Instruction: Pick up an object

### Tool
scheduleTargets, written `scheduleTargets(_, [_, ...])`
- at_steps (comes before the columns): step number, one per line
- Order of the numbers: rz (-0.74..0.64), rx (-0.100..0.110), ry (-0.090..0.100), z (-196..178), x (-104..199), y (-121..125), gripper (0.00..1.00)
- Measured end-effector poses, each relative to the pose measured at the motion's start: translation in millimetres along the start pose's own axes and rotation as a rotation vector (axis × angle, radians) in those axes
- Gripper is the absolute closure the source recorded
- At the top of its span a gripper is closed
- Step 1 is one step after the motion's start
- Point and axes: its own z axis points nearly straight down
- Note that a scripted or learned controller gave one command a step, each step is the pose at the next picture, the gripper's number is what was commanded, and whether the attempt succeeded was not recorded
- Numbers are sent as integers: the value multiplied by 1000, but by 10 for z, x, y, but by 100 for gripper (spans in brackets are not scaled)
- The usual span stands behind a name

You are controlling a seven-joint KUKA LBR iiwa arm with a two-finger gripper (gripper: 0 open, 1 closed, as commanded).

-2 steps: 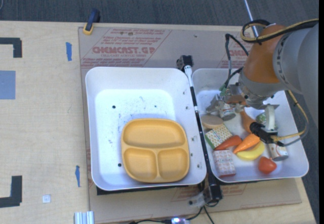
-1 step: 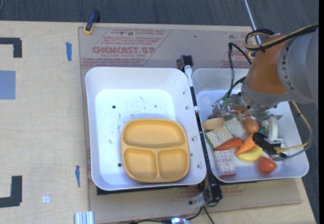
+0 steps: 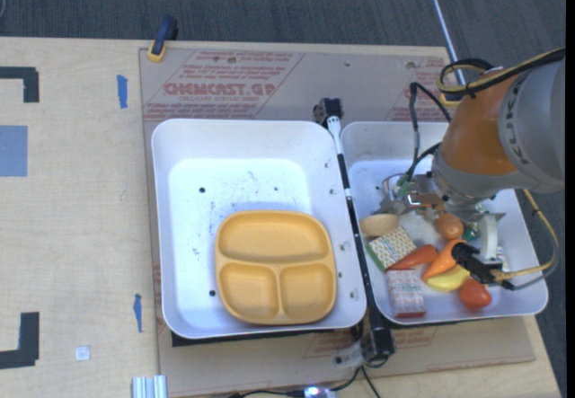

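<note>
The right bin [image 3: 377,173] holds several toy foods: a tan bread roll [image 3: 379,225], a checkered cracker [image 3: 392,248], an orange carrot [image 3: 414,258], a yellow piece [image 3: 446,280], a red tomato [image 3: 475,296], a pink-and-white packet [image 3: 406,291] and a small brown ball [image 3: 449,227]. My gripper [image 3: 446,218] hangs low over the middle of this pile, right by the brown ball, with the grey and orange wrist [image 3: 481,140] covering most of it from above. No object is seen lifted off the bin floor.
The left bin [image 3: 180,163] holds a yellow three-compartment plate [image 3: 274,266] at its front right. A black divider [image 3: 346,190] runs between the bins. Cables [image 3: 422,118] loop off the wrist over the right bin's back edge.
</note>
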Motion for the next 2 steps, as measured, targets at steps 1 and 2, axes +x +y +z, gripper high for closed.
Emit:
scheduleTargets(1, [0, -1, -1, -3, 3, -238, 0])
scheduleTargets(2, [0, -3, -1, -5, 55, -476, 0])
